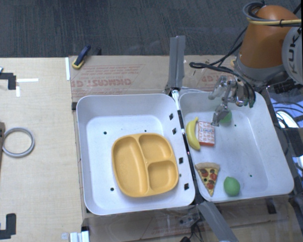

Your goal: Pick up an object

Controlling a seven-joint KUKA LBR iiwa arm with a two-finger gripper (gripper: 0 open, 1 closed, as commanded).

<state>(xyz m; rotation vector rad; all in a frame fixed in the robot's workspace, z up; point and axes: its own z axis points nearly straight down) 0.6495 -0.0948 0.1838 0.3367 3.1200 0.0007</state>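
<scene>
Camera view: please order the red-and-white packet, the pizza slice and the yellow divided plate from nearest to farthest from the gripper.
Measured from the gripper, in the right bin:
1. Red-and-white packet, just below-left of it, beside the banana.
2. Pizza slice, at the right bin's near edge.
3. Yellow divided plate, across the divider in the left bin.

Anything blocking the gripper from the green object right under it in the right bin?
Nothing visible does. The gripper hangs right at the green object near the right bin's far end; the red-and-white packet and banana lie to its left.
</scene>
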